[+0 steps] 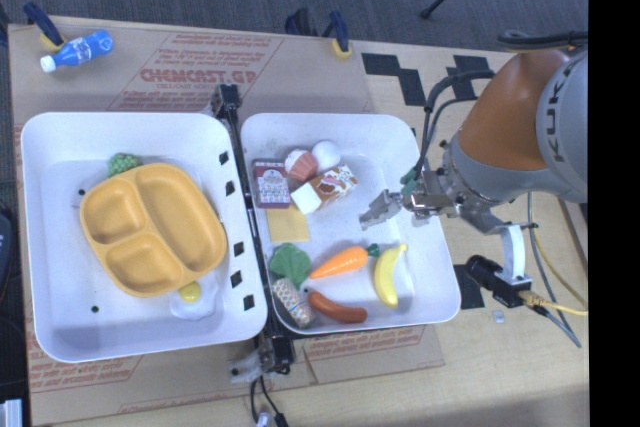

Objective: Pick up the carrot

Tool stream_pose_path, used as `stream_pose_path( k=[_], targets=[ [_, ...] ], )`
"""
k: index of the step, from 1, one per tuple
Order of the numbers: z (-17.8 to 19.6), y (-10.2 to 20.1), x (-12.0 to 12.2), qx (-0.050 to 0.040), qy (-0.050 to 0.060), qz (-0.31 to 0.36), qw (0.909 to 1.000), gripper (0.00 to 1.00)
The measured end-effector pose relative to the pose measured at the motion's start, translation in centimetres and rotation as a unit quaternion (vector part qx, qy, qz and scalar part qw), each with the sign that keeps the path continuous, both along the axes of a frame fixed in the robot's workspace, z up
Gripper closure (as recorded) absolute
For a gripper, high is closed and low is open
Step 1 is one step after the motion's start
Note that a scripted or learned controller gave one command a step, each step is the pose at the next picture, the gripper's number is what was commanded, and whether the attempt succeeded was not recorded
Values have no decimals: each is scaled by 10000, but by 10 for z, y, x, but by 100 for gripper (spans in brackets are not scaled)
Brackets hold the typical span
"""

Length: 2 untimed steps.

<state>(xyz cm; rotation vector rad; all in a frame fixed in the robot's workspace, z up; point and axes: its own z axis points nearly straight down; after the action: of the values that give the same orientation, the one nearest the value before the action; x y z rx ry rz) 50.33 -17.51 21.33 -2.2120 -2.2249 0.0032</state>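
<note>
Fingers of our grey two-finger gripper hang over the right part of the right-hand shallow white bin; whether they are parted or closed we cannot tell. Our orange plastic carrot lies near the bin's near edge, between a green leafy toy and a yellow banana, just above a brown sausage. Crowding could make us nudge or seize a neighbour instead. Wrist bulk blurs the fingertips.

The divided yellow tray is covering most of a green item and part of a fried egg, while the print on the small red packet is reading too small to identify.
</note>
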Motion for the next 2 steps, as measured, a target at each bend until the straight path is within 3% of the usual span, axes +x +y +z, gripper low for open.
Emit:
stream_pose_path(
  k=[1, 2],
  targets=[
    [-122, 57, -27, 0, -7, -451, 9990, 0],
    [-122, 60, -5, -5, 1, -2274, 9738, 0]
  ],
)
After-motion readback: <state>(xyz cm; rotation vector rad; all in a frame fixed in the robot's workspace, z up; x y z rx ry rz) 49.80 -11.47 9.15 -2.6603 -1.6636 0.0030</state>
